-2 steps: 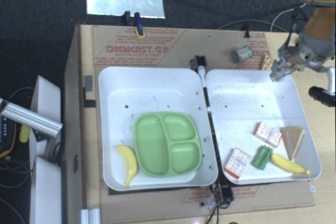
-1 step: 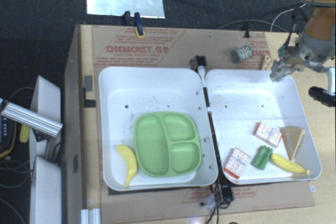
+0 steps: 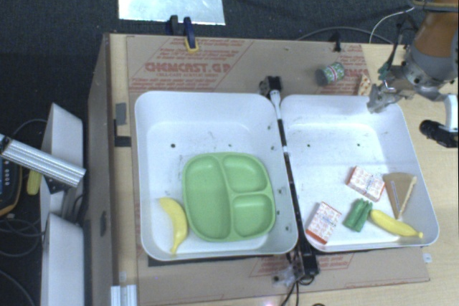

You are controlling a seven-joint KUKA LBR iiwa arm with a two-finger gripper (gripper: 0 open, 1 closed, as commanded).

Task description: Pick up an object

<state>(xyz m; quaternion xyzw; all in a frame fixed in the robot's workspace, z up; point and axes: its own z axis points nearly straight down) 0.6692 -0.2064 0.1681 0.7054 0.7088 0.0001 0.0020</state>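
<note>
Grey metal forms the end effector point(image 3: 378, 98), which hangs over the far right corner of the right bin point(image 3: 337, 127), above the rim. Whether it is open or closed cannot be told from the camera view; no item is seen gripped in it. The arm point(image 3: 434, 36) behind it enters from the right, with an orange band above the wrist.

Contents of the right bin, all lying near its front right corner and well apart from the end effector:
- a red and white packet point(image 3: 366, 183), toward the middle right;
- a tan wedge point(image 3: 399, 192), just beside that packet on its right;
- a yellow banana point(image 3: 395, 223), along the front edge, touching the tip of the wedge;
- a green block point(image 3: 356, 215), just beside the left end of that banana;
- a second red and white packet point(image 3: 323, 221), left of the green block.

Contents of the left bin point(image 3: 179, 118), which adjoins the right bin along a dark centre divider:
- a green sectioned plate point(image 3: 228, 195), at the front centre;
- a second banana point(image 3: 174, 222), touching the left edge of the plate.

On the tabletop point(image 3: 215, 61) behind the bins, a small roll point(image 3: 331, 72) lies near the far rim of the right bin.
</note>
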